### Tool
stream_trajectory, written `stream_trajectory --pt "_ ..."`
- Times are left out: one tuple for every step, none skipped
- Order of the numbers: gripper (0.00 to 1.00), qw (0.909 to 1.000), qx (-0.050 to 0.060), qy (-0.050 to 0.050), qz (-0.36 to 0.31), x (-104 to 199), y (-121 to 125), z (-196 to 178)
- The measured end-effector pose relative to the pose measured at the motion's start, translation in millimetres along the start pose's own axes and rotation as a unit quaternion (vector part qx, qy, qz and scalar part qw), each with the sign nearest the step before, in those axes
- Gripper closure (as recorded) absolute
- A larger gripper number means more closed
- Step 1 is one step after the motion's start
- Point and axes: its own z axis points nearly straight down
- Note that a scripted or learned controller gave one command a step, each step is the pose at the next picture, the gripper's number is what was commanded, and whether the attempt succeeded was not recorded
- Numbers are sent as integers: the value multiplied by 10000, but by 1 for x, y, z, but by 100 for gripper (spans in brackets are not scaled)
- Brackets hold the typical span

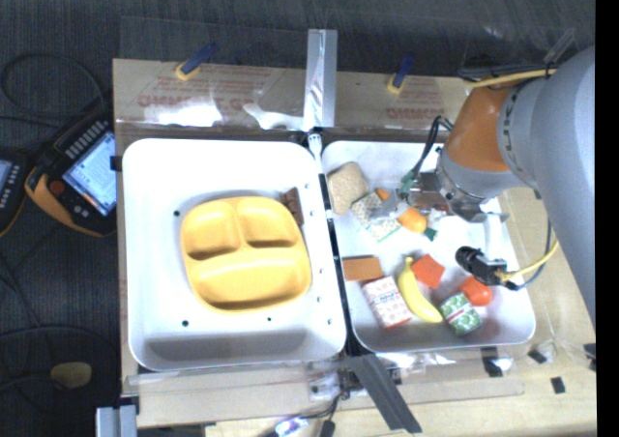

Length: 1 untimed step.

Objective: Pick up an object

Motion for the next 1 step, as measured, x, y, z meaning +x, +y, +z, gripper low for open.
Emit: stream_trajectory --pt "100 10000 -18 12 -4 1 2 -12"
